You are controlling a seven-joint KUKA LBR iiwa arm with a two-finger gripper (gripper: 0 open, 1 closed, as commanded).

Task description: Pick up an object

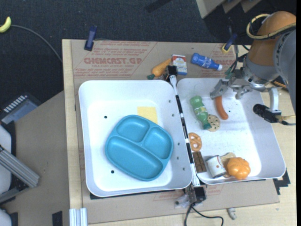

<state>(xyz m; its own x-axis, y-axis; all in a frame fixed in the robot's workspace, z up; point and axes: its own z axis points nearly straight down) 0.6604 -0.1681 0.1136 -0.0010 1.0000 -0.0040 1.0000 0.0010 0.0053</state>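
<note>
My arm [273,46] comes in from three o'clock, its orange band high at the upper right, and my gripper [229,87] hangs over the far end of the right bin [263,145], toward one o'clock of the bench. The two fingers are spread apart with nothing between them; the left fingertip sits just above the top end of the red sausage [220,107], though I cannot tell whether it touches. That sausage lies tilted in the right bin, and at nine o'clock of it lies a green packet [199,109], with a round speckled cookie [213,122] just beside the packet's lower end. Toward seven o'clock of the cookie a pretzel [194,140] rests near the bin's left wall, and below that a dark chocolate bar [199,162] lies along the same wall. At the bin's six o'clock corner a small white can [216,166] lies touching an orange fruit-like toy [237,167]. The left bin [94,126] carries a blue divided plate [138,146] with a yellow square [147,113] at its twelve o'clock, partly tucked under the plate's rim. Beyond the bins, on the cardboard sheet [113,58], a blue and white bottle [206,61] lies on its side at twelve o'clock, with a small red and white carton [179,64] and an orange carrot-shaped toy [160,68] to its nine o'clock.
</note>
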